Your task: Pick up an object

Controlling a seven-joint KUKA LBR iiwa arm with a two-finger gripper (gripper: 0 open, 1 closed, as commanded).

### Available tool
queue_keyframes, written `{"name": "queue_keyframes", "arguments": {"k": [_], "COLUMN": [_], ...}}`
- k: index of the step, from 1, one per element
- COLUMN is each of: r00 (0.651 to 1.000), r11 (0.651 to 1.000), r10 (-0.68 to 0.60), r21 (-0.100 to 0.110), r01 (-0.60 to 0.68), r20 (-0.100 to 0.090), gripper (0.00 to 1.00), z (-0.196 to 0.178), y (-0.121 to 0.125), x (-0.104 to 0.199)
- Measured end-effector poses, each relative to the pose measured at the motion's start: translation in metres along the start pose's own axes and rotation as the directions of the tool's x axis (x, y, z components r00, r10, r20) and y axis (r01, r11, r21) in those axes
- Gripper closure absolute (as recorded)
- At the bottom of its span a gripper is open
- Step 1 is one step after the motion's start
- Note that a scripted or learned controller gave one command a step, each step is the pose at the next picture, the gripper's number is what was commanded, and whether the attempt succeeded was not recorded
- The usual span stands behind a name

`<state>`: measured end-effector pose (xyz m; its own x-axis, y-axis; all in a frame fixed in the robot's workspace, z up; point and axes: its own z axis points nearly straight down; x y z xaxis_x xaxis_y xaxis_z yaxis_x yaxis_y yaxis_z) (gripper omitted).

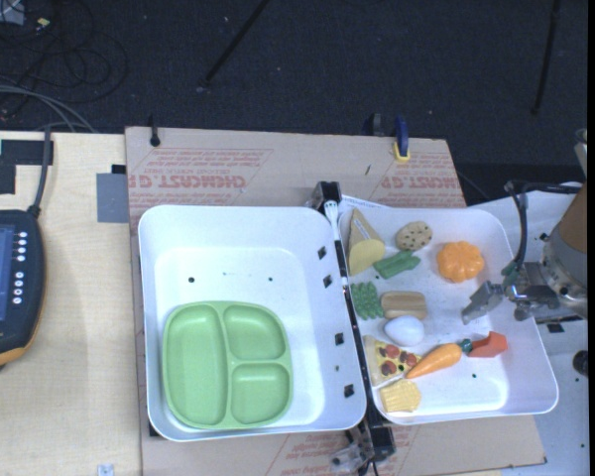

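The gripper [488,300], fingers apparently apart and holding nothing, hovers near 1 small red toy [491,344], likely light, rigid, slippery plastic, best pinched across its middle.

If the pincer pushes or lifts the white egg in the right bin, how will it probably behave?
The egg looks rounded and smooth, so it may roll when pushed and slip from a grip. It lies between the bread roll and carrot, which might stop it.
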<state>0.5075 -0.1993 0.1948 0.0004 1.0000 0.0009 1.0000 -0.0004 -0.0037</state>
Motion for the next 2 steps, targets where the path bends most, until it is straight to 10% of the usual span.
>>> {"name": "queue_keyframes", "arguments": {"k": [1, 2], "r00": [1.0, 1.0], "r11": [1.0, 1.0], "r10": [-0.003, -0.003], "r21": [0.004, -0.003], "r01": [0.003, 0.003], "r20": [-0.003, 0.001], "gripper": [0.0, 0.0], "z": [0.112, 0.107], "y": [0.017, 0.071], "x": [0.009, 0.041]}}
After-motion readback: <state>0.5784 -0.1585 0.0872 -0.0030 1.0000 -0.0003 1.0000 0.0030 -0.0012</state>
